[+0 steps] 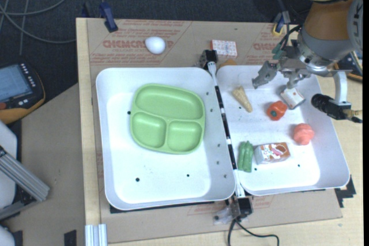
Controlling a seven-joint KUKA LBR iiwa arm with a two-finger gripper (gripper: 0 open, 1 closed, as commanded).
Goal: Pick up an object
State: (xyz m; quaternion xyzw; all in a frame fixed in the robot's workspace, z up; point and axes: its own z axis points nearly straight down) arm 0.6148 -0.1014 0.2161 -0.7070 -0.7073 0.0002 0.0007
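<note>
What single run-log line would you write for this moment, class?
arm: over right bin | gripper: open, holding nothing | nearest: orange item, cone | left bin: green tray | pick: not yet done

Pale green divided plate (168,118) in the white left bin (115,141). In the white right bin (323,173): tan cone (243,98), orange-red piece (277,110), pink ball (303,133), green packet (246,156). White egg (154,44) at upper left.

The grey arm (323,26) with its orange band reaches in from the right, its gripper (278,84) spread wide, fingers pointing down, holding nothing.
</note>
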